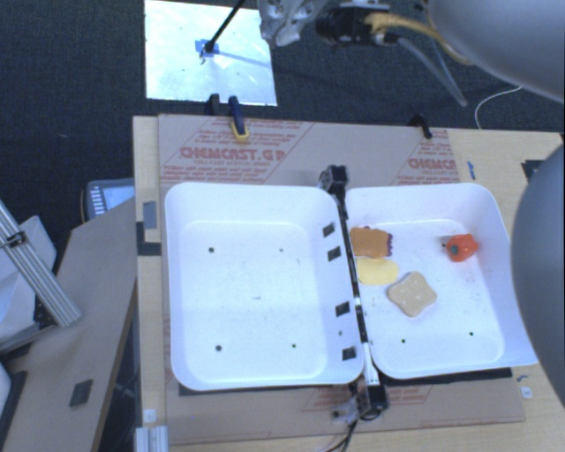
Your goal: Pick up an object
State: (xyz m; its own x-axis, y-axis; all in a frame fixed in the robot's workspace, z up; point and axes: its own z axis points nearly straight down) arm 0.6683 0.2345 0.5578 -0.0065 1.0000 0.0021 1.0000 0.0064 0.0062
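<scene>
Four small objects are lying in the right bin [494, 353]: an orange-brown slab with a purple edge [371, 242] near the divider, a pale yellow disc [377, 272] just below it, a tan toast-shaped piece [412, 294] touching that disc's lower right, and an orange-red piece with a dark spot [459, 247] sitting apart toward the right wall. The left bin [190, 353] is sitting alongside, the two meeting at the middle. The gripper [287, 19] is hanging at the top edge, well away from both bins, and whether it is open or closed I cannot tell.
</scene>
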